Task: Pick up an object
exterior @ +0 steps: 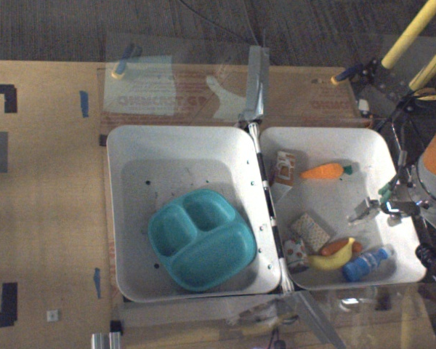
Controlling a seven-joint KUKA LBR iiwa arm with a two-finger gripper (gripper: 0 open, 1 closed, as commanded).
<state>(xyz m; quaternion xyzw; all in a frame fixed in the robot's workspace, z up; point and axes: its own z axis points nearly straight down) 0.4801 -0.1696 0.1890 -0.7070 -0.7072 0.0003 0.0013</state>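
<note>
Bench (43, 217): a tan wooden surface seen from above, with two shallow white bins side by side at its middle.
Left bin (123, 151): white, roughly square, with a few dark specks on its floor.
Right bin (363, 147): white, touching the left bin along a shared metal divider, and holding several small things.
Teal plate (201, 238): a divided plate with three compartments, lying flat in the lower middle of the left bin.
Arm (432, 166): enters from the right edge, its orange band showing above the right bin's right rim.
Gripper (374, 209): hangs over the right side of the right bin with nothing between its fingers; whether they are spread or closed cannot be told.
Carrot toy (324, 171): orange with a green tip, lying in the upper part of the right bin, well apart from the gripper.
Blue bottle (365, 262): lying on its side in the lower right corner of the right bin.
Banana (327, 260): yellow, just left of the bottle, touching an orange-red piece (338, 247).
Small carton (285, 169): near the divider, left of the carrot toy.
Patterned packet (310, 231): lying between the carton and the banana.
</note>
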